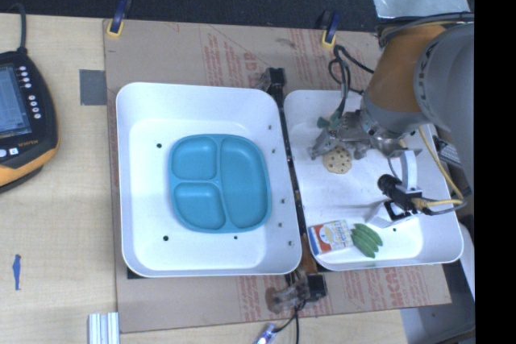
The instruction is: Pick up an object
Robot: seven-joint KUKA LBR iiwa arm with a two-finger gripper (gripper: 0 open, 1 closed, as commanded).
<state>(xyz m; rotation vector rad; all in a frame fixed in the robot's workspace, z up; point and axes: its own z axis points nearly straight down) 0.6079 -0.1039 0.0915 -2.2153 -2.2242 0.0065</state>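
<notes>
My gripper [337,144] hangs over the upper left part of the right bin [435,254], with its fingers [319,147] spread open. A tan round cookie with dark spots [339,162] lies just below the fingertips, not lifted and not clamped. At the bin's front edge lies a small white carton with a red and blue print [330,236]. A green pod-shaped toy [367,239] rests against the carton's right end.
The left bin [137,117] holds a blue divided plate [219,181]. An orange-edged handset [20,121] lies on the bench at far left. The grey arm with its orange band [403,72] covers the right bin's upper right part.
</notes>
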